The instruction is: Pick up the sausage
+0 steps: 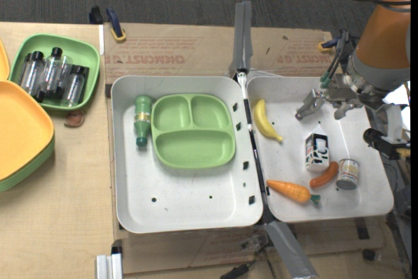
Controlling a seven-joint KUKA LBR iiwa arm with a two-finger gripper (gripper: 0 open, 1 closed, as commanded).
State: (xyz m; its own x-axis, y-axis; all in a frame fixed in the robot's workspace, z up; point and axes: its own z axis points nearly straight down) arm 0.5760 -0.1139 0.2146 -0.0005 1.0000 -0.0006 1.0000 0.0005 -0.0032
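The sausage (324,175), short and reddish-orange, lies in the right bin (372,206) near its front, wedged between a small black-and-white carton (317,151) and a tin can (348,174). My gripper (323,109) hangs over the back of the same bin, well behind the sausage and apart from it. Its fingers are spread open with nothing between them.
An orange carrot (290,190) lies just left of the sausage, and a banana (264,119) lies by the bin's left wall. The left bin (189,212) holds a green divided plate (192,129) and a green bottle (142,119). Off to the left are a green tray of bottles (55,72) and orange plates (19,134).
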